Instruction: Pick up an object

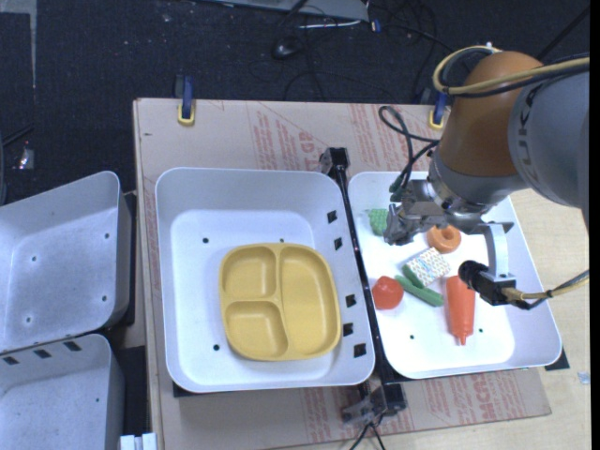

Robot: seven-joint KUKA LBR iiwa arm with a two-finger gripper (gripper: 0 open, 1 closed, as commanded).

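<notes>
My gripper (401, 225) hangs low over the far left part of the right bin (487, 350), under the grey and orange wrist. A green piece (377, 219) lies right beside it on its left, partly hidden by it. Just to its right sits an orange ring-shaped piece (448, 239). Nearer the front lie a white speckled block (427, 266), a green bean pod (420, 292), a red tomato (387, 292) and an orange carrot (459, 308). I see nothing lifted off the bin floor.
The left bin (187, 251) holds a yellow three-compartment plate (279, 300). A black divider (354, 270) runs between the bins. A black cable connector (480, 282) hangs over the right bin near the carrot. Grey trays (56, 251) lie off the bench at left.
</notes>
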